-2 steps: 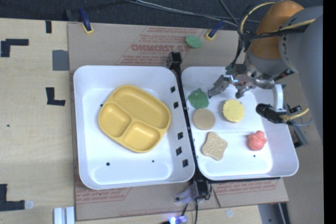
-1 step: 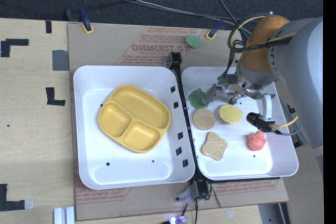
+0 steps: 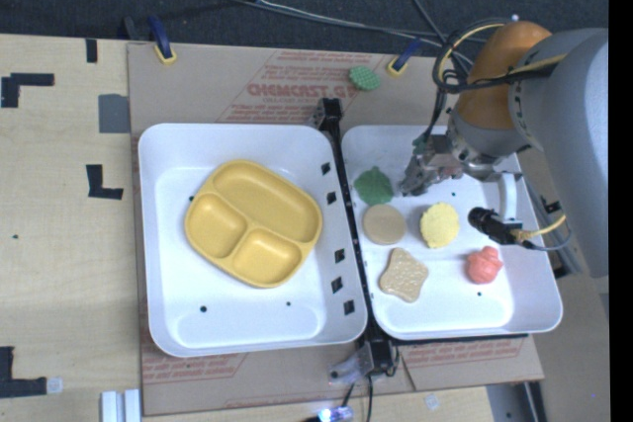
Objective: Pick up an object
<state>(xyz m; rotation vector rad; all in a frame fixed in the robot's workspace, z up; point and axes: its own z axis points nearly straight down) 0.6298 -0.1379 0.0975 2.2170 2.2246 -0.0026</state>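
Black cables (image 3: 326,15) cross dark floor; perhaps a green scrap (image 3: 364,78) on cardboard (image 3: 277,94).

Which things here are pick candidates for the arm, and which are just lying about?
Job: gripper; in the right bin: green piece, tan disc, yellow lump, tan biscuit, pink piece.
Lying about: yellow tray, green bit on cardboard.

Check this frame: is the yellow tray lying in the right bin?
No, the yellow tray lies in the left bin.
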